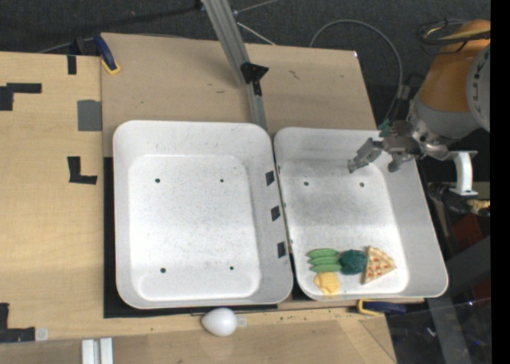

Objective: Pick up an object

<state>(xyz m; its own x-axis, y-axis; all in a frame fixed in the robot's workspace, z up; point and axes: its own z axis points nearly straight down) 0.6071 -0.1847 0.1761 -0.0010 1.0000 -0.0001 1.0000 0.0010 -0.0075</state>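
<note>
Objects lie clustered in the right bin [414, 219], near its front edge: a pizza slice [378, 264], green pods [323, 257], a dark green lump [351, 260]. My gripper [374, 157] hovers well apart near the back, fingers spread, holding nothing. A white egg [219, 322] rests on the wooden bench [48, 195].

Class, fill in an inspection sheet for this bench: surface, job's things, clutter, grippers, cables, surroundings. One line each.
Surface: wooden bench bearing left bin and right bin, side by side.
Job's things: green toy, dark teal toy, yellow toy and pizza slice clustered at the right bin's near edge.
Clutter: white egg-shaped object on the bench, in front of the left bin.
Grippers: gripper over the right bin's far right corner, holding nothing.
Cables: thin cable looping behind the bench.
Surroundings: slanted metal bar; dark floor.
</note>
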